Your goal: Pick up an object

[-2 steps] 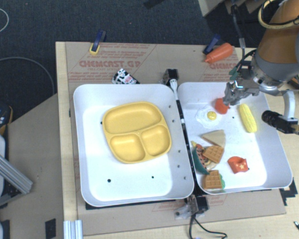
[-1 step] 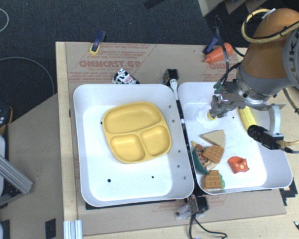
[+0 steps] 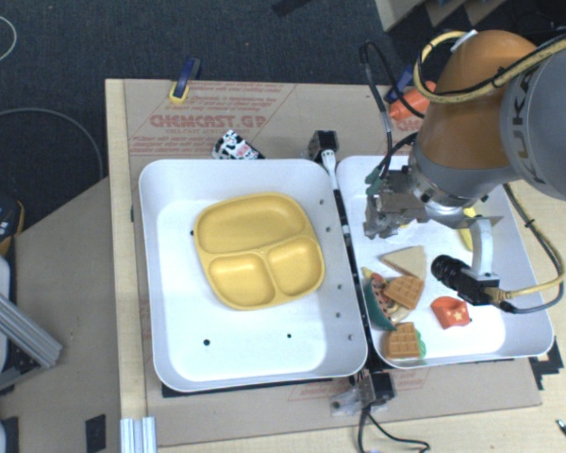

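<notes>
The jaws (image 3: pixel 389 217) hung low over the right bin (image 3: pixel 519 333), their spread impossible to tell. Nothing looked lifted: toast (image 3: pixel 405 260), waffle (image 3: pixel 404 292) and red piece (image 3: pixel 450 311) lay near the bin's front edge.

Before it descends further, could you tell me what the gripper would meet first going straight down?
Probably the bare floor of the right bin beneath the gripper; the sandwich slice lies just beside it, though depth is unclear.

**Arm exterior: condition as seen**

Arm (image 3: pixel 509 111): grey housing with rounded orange band (image 3: pixel 472 64) above the wrist. Yellow and black cables (image 3: pixel 439 50) loop over the band. Gripper (image 3: pixel 389 217): dark grey metal block. Partial dark lettering on grey shell.
</notes>
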Tool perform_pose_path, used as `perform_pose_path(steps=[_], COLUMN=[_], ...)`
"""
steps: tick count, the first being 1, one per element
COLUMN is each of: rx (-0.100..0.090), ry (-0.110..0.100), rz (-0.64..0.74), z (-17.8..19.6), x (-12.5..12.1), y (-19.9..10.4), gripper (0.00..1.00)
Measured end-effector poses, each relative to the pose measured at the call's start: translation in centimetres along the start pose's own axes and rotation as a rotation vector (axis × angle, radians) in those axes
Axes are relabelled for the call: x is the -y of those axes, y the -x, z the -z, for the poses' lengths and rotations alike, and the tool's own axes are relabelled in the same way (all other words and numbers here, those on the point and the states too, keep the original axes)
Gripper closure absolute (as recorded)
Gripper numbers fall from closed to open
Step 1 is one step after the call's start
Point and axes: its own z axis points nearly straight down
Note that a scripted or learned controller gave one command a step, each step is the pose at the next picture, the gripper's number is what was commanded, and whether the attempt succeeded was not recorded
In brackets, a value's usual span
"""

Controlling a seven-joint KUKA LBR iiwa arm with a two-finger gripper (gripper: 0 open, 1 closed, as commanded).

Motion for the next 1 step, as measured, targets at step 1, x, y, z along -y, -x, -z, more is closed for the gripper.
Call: perform_pose_path(steps=[1], rx=[0.001], ry=[0.0], rz=[-0.001], z=[-0.46], x=[1.29], y=[-4.67], gripper=[1.0])
